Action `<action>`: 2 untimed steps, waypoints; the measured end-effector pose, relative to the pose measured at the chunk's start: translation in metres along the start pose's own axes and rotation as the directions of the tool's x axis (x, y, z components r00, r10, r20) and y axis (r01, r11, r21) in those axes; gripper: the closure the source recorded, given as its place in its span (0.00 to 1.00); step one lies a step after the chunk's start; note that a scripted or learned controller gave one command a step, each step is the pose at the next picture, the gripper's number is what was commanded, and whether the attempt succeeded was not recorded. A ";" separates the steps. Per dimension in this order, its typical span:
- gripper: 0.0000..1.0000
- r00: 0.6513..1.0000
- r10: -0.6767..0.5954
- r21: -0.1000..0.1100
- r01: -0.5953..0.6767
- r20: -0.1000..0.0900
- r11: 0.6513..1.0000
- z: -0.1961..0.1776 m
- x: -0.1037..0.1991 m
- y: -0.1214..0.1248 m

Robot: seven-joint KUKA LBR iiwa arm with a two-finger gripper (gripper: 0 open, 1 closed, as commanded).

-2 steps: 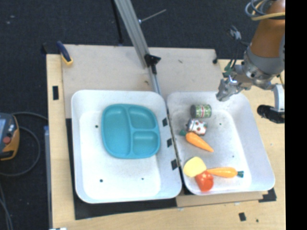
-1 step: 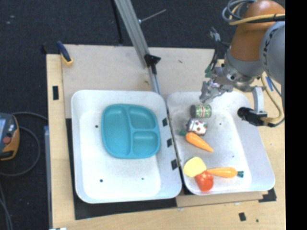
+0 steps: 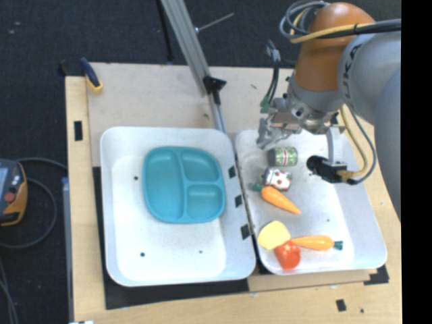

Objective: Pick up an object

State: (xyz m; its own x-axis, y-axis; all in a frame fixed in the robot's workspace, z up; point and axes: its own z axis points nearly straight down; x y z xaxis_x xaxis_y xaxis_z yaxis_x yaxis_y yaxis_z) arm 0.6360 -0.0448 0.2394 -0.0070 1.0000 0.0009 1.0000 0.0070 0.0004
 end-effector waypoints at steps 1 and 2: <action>1.00 1.000 0.001 0.000 -0.001 0.001 1.000 0.009 0.051 0.000; 1.00 1.000 0.000 -0.001 0.000 0.000 1.000 0.011 0.097 0.009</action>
